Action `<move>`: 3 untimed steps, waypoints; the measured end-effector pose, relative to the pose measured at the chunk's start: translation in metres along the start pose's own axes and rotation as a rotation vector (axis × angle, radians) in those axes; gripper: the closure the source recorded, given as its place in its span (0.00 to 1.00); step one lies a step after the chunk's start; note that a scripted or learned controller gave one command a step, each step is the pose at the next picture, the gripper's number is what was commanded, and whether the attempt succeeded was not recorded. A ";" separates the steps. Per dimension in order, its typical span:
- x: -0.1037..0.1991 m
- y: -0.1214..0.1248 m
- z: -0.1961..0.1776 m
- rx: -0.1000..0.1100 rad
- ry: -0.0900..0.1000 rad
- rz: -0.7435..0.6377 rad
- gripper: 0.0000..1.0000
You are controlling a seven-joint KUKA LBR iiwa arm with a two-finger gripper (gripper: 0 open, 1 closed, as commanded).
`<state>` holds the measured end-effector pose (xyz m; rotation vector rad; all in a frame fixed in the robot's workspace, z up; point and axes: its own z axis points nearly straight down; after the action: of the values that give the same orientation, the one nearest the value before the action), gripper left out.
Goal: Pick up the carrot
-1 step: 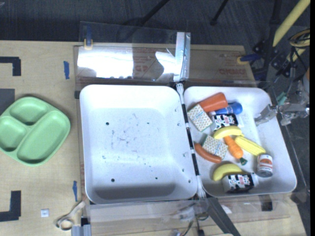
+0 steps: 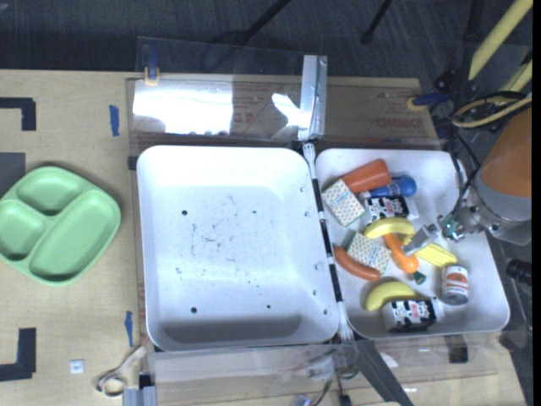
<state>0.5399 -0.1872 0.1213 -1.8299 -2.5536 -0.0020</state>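
In the right bin (image 2: 494,311), the carrot (image 2: 401,253) lay unlifted beside the upper banana (image 2: 388,227). The claw (image 2: 425,238) hovered just right of the carrot; whether spread or pinched, I could not tell.

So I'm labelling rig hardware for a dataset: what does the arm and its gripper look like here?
The arm enters from the right: a grey body with a broad orange band above the wrist. The gripper is small, metallic silver-grey with dark parts, and a tiny green spot near its base. Finer details are too small to tell.
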 end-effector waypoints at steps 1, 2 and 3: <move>0.053 -0.004 0.034 -0.006 -0.005 0.049 0.00; 0.052 -0.003 0.024 -0.008 -0.005 0.052 1.00; 0.099 -0.023 0.033 -0.020 -0.008 0.412 1.00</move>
<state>0.4860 -0.1011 0.0889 -2.3262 -2.1378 -0.0200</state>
